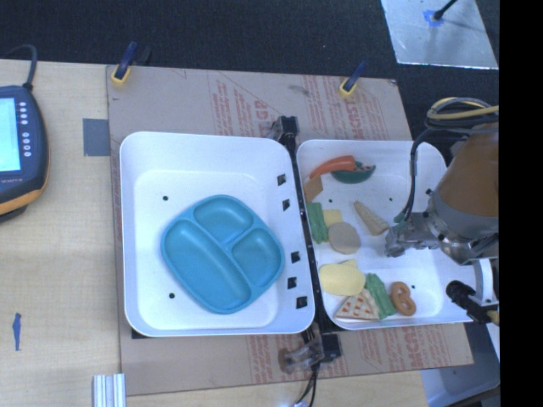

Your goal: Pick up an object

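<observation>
The right bin holds several toy foods: an orange carrot with a dark green piece at the back, a tan wedge, a green strip, a grey-tan round piece, a yellow lump, a pizza slice, a green pod and a pretzel. My gripper hangs low over the bin's right middle, right of the round piece and below the tan wedge. Nothing shows between its fingers.
The left bin holds a blue divided plate. Black clips join the bins along the middle wall. A teach pendant lies on the bench at far left. The arm's orange band covers the right bin's right edge.
</observation>
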